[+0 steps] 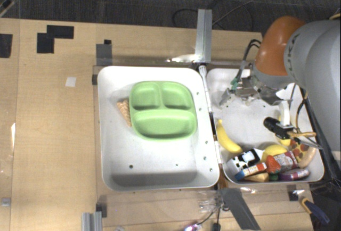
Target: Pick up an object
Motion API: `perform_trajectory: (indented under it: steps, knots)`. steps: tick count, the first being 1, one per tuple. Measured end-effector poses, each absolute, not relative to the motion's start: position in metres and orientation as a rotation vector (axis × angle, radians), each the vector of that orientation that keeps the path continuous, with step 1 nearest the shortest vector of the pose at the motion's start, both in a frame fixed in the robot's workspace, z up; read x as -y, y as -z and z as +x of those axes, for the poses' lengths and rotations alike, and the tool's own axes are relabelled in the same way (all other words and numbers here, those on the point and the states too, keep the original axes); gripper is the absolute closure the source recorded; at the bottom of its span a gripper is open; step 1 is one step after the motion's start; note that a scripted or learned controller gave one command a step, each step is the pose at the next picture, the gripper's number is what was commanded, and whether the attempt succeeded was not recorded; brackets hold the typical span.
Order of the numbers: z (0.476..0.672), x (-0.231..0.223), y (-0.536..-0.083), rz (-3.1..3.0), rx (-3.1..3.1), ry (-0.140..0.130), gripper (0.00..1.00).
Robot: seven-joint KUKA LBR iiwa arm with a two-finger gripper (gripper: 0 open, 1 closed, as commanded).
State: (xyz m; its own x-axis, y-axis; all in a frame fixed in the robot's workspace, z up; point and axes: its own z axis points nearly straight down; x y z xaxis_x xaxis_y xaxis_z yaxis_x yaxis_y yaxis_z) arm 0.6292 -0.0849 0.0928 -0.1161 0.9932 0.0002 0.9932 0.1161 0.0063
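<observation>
A green divided plate [162, 109] lies in the left bin [114, 163], partly covering a tan waffle-like piece [123, 111]. The arm's tool [234, 91] hangs over the far part of the right bin [221, 80]. A banana [227, 138] and a clutter of small items [272, 163] fill that bin's near end.

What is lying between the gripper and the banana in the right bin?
In the camera view, bare white bin floor separates the gripper from the banana; nothing lies there.
</observation>
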Motion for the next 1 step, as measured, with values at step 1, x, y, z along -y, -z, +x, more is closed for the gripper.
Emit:
perform_trajectory:
  steps: [1]
  knots:
    - [0.6719,0.0879,-0.0885,2.062,-2.359,-0.011,0.00]
